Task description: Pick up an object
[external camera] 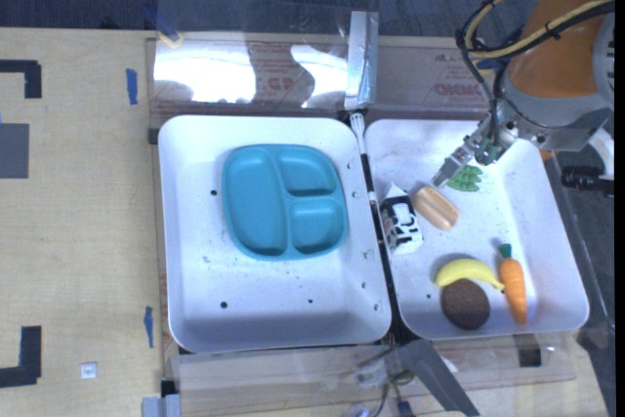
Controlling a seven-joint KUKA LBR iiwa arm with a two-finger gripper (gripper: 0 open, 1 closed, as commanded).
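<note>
1. Two shallow white bins sit side by side on the surface: the left bin and the right bin.
2. The left bin holds a blue divided plate, lying flat near the bin's middle, with three compartments.
3. The arm, grey with an orange band, reaches in from the right, over the far right corner of the right bin.
4. The jaws point down and to the left, low over the far part of the right bin; whether they are spread or pressed together cannot be told, since the tip is small and blurred.
5. A small green object lies just beside the tip, on its right, partly hidden by the wrist; whether they touch cannot be told.
6. A tan, bun-shaped object lies just below and left of the tip, near the bin's middle.
7. A white card with black markings lies against the bin's left wall, just beside the tan object.
8. Toward the near side lie a yellow banana, a brown round object touching its underside, and an orange carrot with a green top, just to the right of both.
</note>
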